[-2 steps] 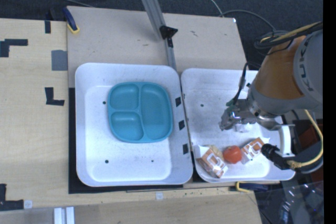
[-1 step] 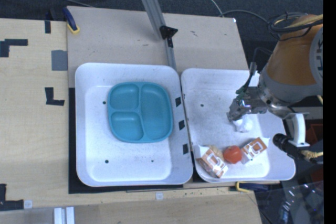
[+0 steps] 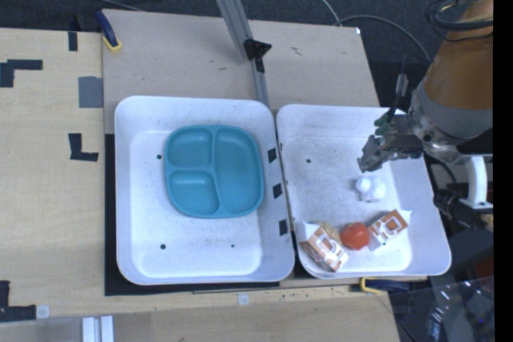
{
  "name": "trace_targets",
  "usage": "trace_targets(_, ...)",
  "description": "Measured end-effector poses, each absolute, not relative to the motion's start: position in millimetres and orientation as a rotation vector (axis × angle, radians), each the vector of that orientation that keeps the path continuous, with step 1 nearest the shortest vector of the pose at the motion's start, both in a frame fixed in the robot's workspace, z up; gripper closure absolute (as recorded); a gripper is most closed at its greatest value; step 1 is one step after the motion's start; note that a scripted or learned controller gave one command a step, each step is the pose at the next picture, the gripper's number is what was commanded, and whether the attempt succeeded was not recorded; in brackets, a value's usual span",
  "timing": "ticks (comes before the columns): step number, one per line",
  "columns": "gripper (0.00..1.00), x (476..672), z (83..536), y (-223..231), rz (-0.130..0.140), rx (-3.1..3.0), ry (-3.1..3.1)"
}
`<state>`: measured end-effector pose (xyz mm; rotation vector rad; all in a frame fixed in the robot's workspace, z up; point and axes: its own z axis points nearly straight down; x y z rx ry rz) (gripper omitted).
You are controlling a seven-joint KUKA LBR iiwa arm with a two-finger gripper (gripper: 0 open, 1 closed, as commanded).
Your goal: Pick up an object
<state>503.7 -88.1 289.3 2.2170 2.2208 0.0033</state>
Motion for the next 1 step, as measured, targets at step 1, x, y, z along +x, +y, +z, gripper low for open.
trace_targets(1,1.0,518.9,282.7,-45.3,-0.001,2.217,2.228)
